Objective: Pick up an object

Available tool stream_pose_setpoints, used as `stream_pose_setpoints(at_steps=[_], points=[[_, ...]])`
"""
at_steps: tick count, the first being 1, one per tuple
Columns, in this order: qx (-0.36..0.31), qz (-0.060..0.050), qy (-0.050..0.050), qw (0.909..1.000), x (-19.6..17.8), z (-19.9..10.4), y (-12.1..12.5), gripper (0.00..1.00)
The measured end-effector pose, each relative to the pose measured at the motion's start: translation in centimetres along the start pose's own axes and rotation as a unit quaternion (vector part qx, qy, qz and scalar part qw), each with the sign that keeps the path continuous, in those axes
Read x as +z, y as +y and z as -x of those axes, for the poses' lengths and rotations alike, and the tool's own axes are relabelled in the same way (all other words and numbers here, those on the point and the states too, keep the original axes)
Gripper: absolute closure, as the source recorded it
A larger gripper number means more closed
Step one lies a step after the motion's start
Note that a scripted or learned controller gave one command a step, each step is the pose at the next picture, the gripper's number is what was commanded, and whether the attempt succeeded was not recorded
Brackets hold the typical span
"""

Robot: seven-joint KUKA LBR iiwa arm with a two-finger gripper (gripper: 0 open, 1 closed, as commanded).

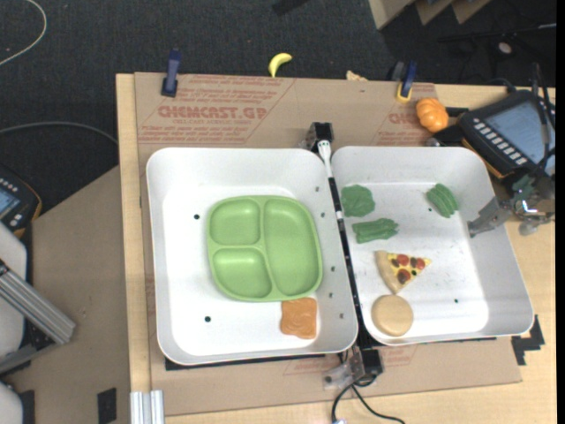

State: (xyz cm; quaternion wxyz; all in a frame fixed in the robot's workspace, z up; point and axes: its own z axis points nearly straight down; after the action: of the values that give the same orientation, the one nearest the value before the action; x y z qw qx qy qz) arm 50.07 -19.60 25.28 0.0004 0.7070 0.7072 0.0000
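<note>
Grey two-finger gripper [484, 223], grip state indiscernible, at the right white bin's [508, 312] edge; nearest, just left, lies the small green leafy toy [442, 199].

Two shallow white bins sit side by side on the bench: the left bin [168, 237] carries a green divided plate [264, 246] near its middle and an orange food piece [300, 317] just beside the plate's near-right corner. The right bin [503, 272] holds three green leafy pieces, one near the far-left corner [357, 200], one just nearer than it [375, 230], one toward the far-right [443, 200], plus a pizza slice [402, 268] and a round tan bun [392, 315] (almost touching) by the near edge. The gripper [494, 212] sits at the right bin's right edge, gripping nothing visible.
</note>
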Motion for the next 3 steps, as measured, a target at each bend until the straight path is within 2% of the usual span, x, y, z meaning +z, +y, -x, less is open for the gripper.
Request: stream_pose_setpoints(at_steps=[1, 2, 3], points=[[-0.005, -0.003, 0.003, 1.0000, 1.4, -10.4, -2.2, 0.00], [0.002, -0.005, 0.001, 1.0000, 10.8, -8.1, -2.4, 0.00], [-0.001, 0.000, 0.002, 1.0000, 16.7, -7.8, 2.7, 0.00]])
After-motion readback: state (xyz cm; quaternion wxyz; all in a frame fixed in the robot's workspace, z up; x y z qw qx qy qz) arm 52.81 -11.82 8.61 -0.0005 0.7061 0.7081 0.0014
